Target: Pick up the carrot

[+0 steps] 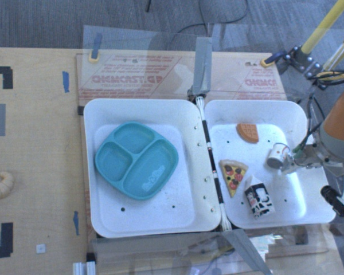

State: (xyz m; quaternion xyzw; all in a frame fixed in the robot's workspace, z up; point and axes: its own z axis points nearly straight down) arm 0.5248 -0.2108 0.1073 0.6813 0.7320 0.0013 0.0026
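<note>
Hovering gripper [286, 160] above right bin [298, 110], near waffle [247, 133]

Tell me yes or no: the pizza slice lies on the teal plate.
No: the pizza slice lies in the right bin, while the teal plate sits in the left bin.

You're looking at a light wood bench [34, 171] carrying two shallow white bins side by side: left bin [103, 211], right bin [298, 211], touching along the middle. Behind them lies a clear sheet with red lettering [132, 76]. Black tape marks [3, 76] and blue tape bits [65, 81] sit left. A pale curved thing [0, 185], possibly a toy croissant, lies at the left edge.
</note>
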